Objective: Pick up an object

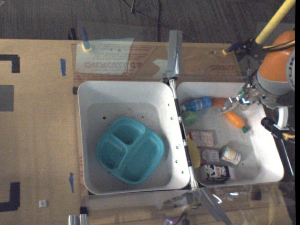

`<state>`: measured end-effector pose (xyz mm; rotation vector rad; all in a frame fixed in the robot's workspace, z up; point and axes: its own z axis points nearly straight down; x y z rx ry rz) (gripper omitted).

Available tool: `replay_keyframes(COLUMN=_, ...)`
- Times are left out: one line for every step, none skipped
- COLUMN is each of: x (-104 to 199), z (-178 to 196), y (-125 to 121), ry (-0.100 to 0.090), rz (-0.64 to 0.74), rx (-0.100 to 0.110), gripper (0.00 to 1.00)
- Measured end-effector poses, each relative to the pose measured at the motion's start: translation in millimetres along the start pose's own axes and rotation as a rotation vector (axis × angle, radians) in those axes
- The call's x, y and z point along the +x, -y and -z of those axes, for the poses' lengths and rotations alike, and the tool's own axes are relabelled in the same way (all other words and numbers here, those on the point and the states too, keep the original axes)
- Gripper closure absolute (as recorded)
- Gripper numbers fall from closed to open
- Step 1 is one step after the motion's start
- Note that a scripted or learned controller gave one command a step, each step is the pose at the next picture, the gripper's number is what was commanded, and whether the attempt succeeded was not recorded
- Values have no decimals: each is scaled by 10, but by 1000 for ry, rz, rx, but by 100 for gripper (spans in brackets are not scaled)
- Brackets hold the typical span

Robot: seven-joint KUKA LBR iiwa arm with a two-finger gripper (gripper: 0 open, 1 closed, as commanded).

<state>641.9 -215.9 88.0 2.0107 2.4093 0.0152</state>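
l bin (pixel 89 139): 1 teal tray (pixel 130 150); r bin (pixel 269 170): 1 carrot (pixel 235 120), 1 can (pixel 230 155)

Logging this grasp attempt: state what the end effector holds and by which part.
Cannot be told: the end effector hangs above the right bin beside the orange carrot, with nothing visibly between its tips.

Little legible print

A clear sheet (pixel 108 55) at upper centre carries red lettering, mirrored and too blurred to read. A carton (pixel 216 172) and a card (pixel 202 138) at lower right bear print too small to read.
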Motion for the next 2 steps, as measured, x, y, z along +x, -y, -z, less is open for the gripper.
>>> replay_keyframes(x=-18, z=118, y=-10, ry=8, rz=1, rx=-4, gripper=100)
replay_keyframes(x=761, z=1333, y=-422, ry=6, rz=-107, rx=4, gripper=100)
